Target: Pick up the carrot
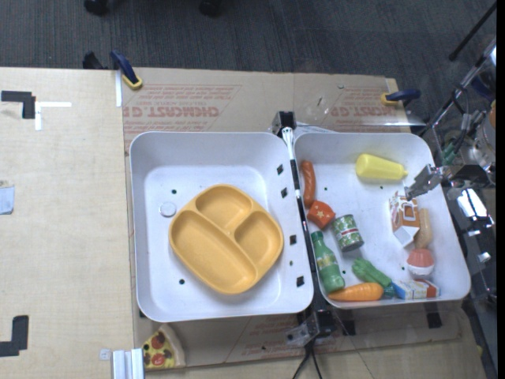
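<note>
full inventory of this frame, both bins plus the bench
carrot: 1, orange, right bin, front edge
bottle: 1, green, right bin, left side
can: 1, green label, right bin, middle
sausage: 1, orange-red, right bin, along left wall
yellow piece: 1, yellow, right bin, back
divided plate: 1, yellow, left bin
pizza slice: 1, bench, in front of left bin
clamps: 2, blue and yellow, cardboard's back edge
gripper: 1, grey, over right bin's right side

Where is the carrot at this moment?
The carrot lies along the near wall of the right-hand bin, just right of the green bottle and below the small green vegetable.
</note>
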